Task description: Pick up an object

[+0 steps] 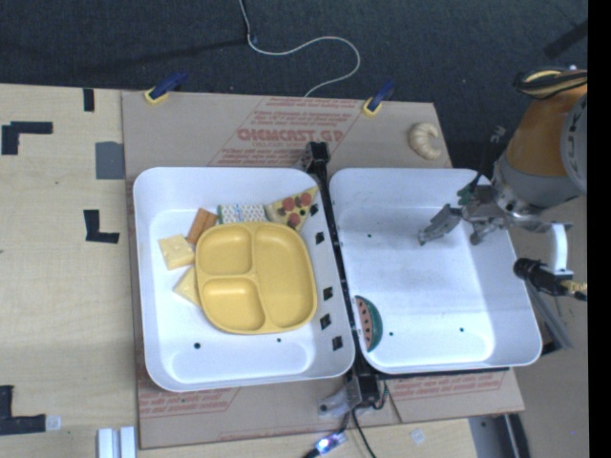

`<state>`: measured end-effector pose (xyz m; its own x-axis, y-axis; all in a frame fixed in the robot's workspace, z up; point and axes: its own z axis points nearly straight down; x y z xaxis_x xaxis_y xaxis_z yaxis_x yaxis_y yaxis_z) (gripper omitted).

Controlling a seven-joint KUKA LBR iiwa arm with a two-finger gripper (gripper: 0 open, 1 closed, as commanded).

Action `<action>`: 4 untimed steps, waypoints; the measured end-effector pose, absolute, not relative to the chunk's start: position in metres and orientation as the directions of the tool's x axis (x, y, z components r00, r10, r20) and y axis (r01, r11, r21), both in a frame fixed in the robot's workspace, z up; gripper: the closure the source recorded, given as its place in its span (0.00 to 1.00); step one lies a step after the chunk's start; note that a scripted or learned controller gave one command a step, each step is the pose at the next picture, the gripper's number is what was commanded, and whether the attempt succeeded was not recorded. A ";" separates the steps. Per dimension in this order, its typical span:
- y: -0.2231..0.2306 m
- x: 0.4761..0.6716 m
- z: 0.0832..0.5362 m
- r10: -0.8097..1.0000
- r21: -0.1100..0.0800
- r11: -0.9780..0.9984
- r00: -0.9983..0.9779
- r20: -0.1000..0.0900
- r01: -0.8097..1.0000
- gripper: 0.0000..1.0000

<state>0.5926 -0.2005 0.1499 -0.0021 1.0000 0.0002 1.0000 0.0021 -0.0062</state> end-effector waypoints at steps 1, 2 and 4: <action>-0.200 0.591 0.106 1.000 -0.006 0.002 -0.002 0.000 1.000 0.00; -0.199 0.591 0.084 1.000 -0.001 0.003 -0.003 -0.002 1.000 0.00; -0.206 0.590 0.155 1.000 0.004 0.001 -0.001 -0.001 1.000 1.00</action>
